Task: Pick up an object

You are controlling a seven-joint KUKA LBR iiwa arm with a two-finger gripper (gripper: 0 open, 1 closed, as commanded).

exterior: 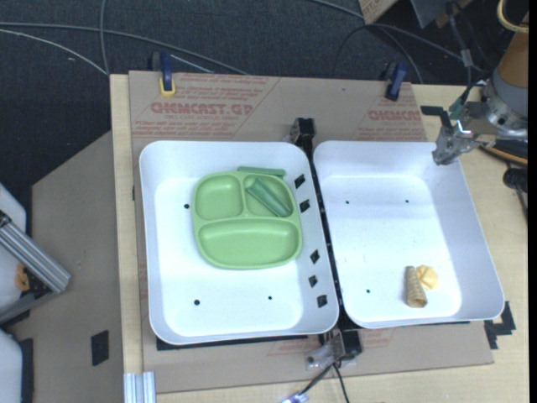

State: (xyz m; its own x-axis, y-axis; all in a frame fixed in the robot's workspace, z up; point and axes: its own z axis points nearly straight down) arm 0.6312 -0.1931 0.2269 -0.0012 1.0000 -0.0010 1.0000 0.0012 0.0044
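Note:
A green divided plate (246,222) lies in the left bin (168,225), with a green pod-shaped piece (268,195) in its upper right compartment. A small tan and yellow food item (419,284) lies near the front right corner of the right bin (377,225). My gripper (448,147) hangs at the right bin's far right corner, above its rim, far from the tan item and the plate. Nothing shows between its fingers.
Both bins sit on a brown board (252,99) held by blue clamps (166,70) at the back. Cables run across the dark floor behind. A metal rail (29,254) lies at the left edge.

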